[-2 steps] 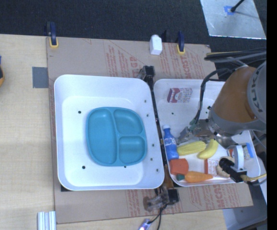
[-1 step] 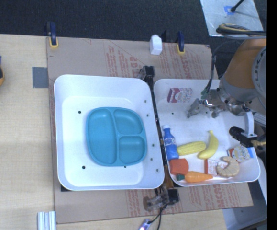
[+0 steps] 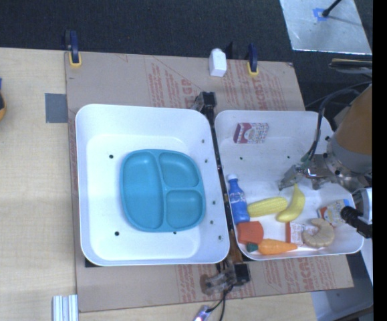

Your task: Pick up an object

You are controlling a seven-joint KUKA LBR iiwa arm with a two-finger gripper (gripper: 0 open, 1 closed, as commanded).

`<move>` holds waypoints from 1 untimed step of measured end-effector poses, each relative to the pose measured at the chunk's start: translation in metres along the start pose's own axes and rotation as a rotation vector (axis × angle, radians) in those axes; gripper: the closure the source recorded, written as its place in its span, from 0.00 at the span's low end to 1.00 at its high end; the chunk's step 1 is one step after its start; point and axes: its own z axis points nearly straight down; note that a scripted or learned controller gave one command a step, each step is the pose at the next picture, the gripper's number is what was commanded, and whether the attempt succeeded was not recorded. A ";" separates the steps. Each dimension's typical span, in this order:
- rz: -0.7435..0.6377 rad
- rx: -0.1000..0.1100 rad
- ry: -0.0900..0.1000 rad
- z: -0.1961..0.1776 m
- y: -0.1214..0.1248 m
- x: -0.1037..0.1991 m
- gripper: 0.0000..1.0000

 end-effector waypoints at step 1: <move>-0.003 -0.001 0.001 -0.001 0.055 0.050 0.00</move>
